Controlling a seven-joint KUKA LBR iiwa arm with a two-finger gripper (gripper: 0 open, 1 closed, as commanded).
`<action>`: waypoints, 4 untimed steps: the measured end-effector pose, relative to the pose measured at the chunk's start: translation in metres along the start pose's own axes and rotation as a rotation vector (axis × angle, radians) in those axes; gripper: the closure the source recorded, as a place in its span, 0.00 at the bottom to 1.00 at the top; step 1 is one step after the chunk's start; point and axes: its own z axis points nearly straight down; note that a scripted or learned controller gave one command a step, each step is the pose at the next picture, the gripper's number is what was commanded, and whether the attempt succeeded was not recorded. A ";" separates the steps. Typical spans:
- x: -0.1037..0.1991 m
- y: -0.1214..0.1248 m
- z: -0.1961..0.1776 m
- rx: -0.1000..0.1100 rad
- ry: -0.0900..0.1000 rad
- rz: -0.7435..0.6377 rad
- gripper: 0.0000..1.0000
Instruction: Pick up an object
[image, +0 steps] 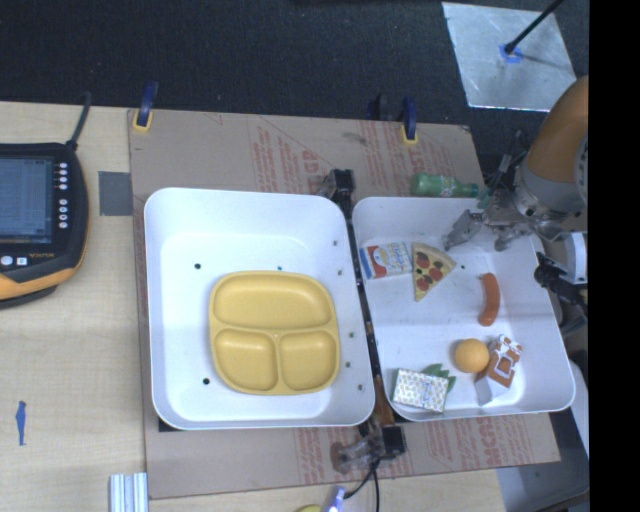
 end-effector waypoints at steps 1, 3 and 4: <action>0.103 0.003 0.008 0.002 0.000 -0.002 0.00; 0.092 0.004 0.013 -0.005 -0.002 -0.001 0.00; 0.051 0.002 -0.045 0.000 0.000 0.001 0.00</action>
